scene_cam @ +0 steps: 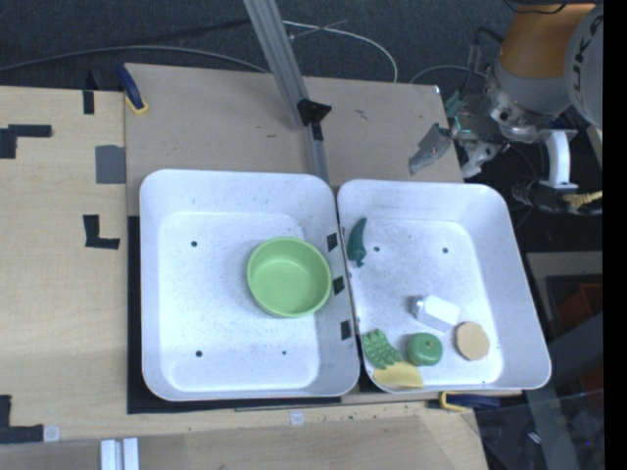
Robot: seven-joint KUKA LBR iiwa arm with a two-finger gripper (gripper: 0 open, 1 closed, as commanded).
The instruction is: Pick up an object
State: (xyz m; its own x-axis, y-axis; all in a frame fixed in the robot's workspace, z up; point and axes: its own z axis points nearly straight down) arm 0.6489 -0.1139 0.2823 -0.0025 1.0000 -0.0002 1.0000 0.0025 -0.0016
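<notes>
While you watch from above, the arm (549, 37) sits up at the top right, grey with its orange band, and the gripper (453, 153) hangs over the bench just beyond the far rim of the right bin (509, 223). Its fingers stand apart with nothing between them, one grey finger (429, 151) jutting toward the left. You've got the pickable pieces well apart from it, down in the right bin: a dark green curved piece (357, 240) near the left wall, a white block (434, 310), a tan disc (472, 341) beside it, a round green object (424, 349), a leafy green piece (378, 347) and a yellow piece (400, 376) at the near edge. Over in the left bin (167, 262), a light green bowl (288, 277) sits upright near the middle.
</notes>
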